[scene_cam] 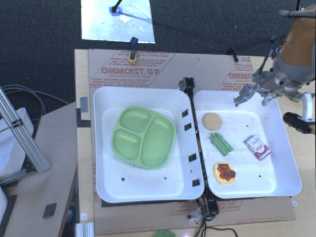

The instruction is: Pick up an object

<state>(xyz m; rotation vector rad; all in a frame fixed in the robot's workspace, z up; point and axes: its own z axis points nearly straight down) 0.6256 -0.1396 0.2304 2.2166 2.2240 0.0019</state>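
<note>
In the right bin lie a round tan cookie, a green bean pod, a small pizza slice toy and a red and white packet. My gripper hovers over the far rim of the right bin, its two fingers spread apart with nothing between them. It is up and to the right of the cookie, apart from all the objects.
The left bin holds a green divided plate. A black divider with clips runs between the bins. A blue and yellow clamp sits at the bench's far edge. The arm's orange band rises at right.
</note>
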